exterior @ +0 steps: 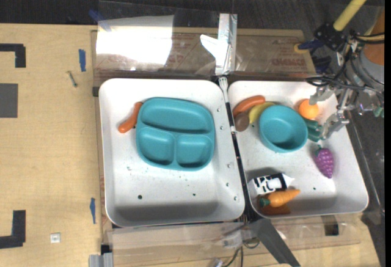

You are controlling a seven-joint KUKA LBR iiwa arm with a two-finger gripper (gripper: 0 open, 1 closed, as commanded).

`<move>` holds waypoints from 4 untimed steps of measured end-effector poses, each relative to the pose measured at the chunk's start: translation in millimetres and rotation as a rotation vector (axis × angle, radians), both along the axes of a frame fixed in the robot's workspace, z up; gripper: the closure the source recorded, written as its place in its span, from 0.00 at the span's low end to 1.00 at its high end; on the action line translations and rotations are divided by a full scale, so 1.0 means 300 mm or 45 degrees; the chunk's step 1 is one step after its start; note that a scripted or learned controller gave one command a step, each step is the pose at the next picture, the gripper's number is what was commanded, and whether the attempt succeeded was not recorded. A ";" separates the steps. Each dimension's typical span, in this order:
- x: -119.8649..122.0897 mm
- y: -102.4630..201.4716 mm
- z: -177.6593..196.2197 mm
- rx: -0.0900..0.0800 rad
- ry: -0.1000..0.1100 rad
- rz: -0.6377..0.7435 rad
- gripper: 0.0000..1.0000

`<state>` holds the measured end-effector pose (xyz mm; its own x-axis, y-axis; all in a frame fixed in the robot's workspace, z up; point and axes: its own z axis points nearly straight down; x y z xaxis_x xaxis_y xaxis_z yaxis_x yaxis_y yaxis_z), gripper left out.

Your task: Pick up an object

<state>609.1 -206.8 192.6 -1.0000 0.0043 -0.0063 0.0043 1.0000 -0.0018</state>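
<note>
My gripper (325, 112) hangs over the right side of the right bin (354, 189), open, with nothing between its fingers. One fingertip (315, 99) is just above an orange ball-shaped fruit (309, 109); the other (335, 124) is over bare bin floor. A small teal piece (314, 132) lies just below the orange fruit, and a purple bunch of grapes (325, 161) lies further down. A teal bowl (283, 128) stands to the gripper's left.
A hot dog (249, 102) and a brown-and-yellow piece (247, 117) lie by the bowl's upper left. A black-and-white object (269, 182) and a carrot (280, 198) lie at the right bin's front. The left bin (116, 162) holds a teal divided plate (175, 132) and an orange sausage (129, 119).
</note>
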 end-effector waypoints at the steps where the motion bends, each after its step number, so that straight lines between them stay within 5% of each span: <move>1: 0.021 -0.013 -0.344 -0.002 -0.008 0.083 0.00; 2: 0.075 0.099 -0.352 0.000 -0.005 0.132 0.00; 3: 0.006 0.159 -0.349 0.001 -0.002 0.118 0.00; 4: -0.094 0.233 -0.326 -0.038 -0.024 0.101 0.00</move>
<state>580.9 -137.0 94.7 -0.9969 -0.0755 -0.0238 -0.0747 0.9967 -0.0325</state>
